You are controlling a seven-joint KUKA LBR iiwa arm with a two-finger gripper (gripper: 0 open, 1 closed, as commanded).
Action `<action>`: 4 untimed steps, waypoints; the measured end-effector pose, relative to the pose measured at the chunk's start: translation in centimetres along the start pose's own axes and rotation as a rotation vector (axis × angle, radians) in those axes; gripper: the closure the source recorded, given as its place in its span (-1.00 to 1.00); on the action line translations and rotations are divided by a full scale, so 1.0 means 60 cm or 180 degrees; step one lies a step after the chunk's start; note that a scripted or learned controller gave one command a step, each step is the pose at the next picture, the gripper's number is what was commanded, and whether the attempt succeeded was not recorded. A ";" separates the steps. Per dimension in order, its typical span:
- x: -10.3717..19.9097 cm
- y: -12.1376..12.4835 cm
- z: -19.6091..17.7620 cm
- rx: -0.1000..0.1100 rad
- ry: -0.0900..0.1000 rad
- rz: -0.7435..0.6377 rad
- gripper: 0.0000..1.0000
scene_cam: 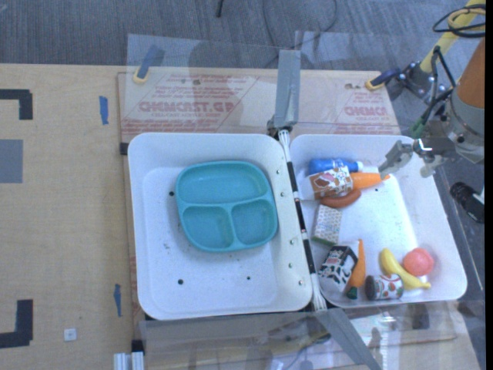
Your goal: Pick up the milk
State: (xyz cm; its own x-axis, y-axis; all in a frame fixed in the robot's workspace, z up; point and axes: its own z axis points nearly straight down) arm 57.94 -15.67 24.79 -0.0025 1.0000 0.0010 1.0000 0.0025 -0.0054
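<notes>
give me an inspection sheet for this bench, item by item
surface: two white bins side by side, left bin and right bin, on a wooden bench
job's things: milk carton, cow-patterned, lying at the right bin's near left, untouched
clutter: teal divided plate in the left bin; blue bottle, carrot, banana, peach in the right bin
grippers: hand over the right bin's far right corner, holding nothing
cables: yellow cable at top right
surroundings: grey floor, blue tape marks

I see the arm point(471, 91) cut off by the right edge. The gripper point(408, 154) is too small and blurred for me to judge. The carrot point(357, 267) overlaps the milk carton point(336, 265), hiding its right side.
</notes>
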 end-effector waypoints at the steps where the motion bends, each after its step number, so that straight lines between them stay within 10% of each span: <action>1: 0.077 -0.101 0.114 0.0003 0.0000 0.0352 -1.00; 2: 0.099 -0.141 0.250 -0.0009 0.0001 0.0113 -1.00; 3: 0.097 0.099 0.168 0.0010 0.0002 -0.1002 -1.00; 4: 0.087 0.089 0.237 -0.0017 -0.0004 -0.1710 -1.00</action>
State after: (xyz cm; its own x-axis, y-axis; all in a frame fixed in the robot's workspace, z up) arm 63.19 -10.45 10.53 -0.5138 0.8579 0.0010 0.8579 0.5138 0.0006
